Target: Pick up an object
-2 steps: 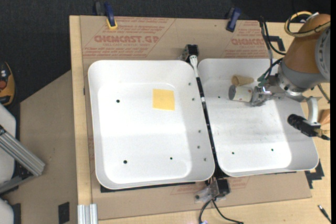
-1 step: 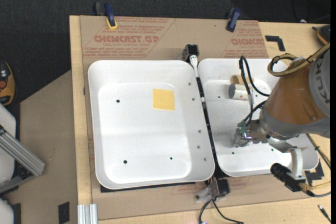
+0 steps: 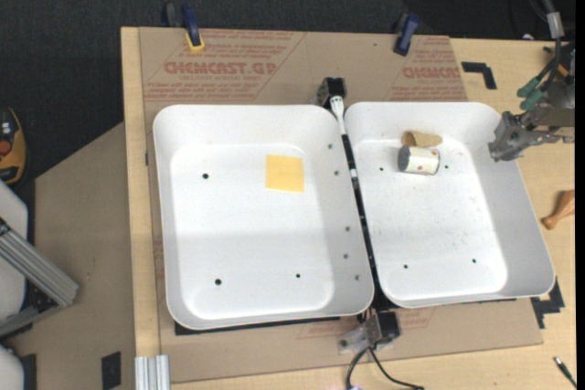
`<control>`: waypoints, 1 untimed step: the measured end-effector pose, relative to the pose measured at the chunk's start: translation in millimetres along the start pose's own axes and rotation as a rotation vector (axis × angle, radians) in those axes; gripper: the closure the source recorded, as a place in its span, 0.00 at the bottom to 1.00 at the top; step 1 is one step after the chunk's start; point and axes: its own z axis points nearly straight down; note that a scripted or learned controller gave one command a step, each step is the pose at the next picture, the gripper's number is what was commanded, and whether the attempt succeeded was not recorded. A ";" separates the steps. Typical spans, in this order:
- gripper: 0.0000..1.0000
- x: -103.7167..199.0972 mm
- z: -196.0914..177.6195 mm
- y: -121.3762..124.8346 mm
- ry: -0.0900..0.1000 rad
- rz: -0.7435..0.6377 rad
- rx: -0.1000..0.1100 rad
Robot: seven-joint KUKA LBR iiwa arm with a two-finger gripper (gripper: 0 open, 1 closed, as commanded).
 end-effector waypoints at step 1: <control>1.00 22.3 -131.2 1.9 0.001 0.000 0.000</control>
